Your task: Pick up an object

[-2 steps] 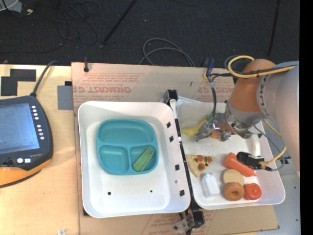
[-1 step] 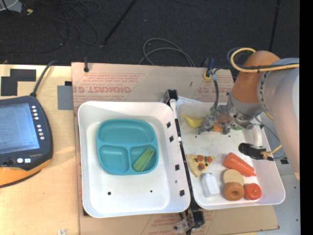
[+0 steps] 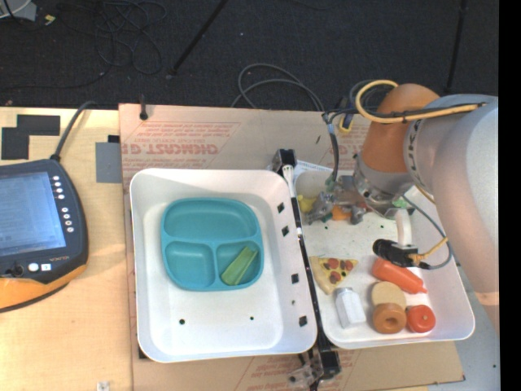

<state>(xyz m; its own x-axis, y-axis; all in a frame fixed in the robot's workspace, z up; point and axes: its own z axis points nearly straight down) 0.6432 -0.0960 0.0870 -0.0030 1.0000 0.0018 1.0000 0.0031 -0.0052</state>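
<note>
My gripper (image 3: 335, 210) hangs low at the far end of the right bin (image 3: 456, 320); I cannot tell how it is set. Nearer the camera than it lie a pizza slice (image 3: 332, 272), a carrot (image 3: 398, 275), a small white bottle (image 3: 350, 307), a doughnut (image 3: 389, 306) and a red piece (image 3: 421, 318). To its left, the other bin (image 3: 155, 316) holds a teal tray (image 3: 210, 241) with a green wedge (image 3: 239, 265).
</note>
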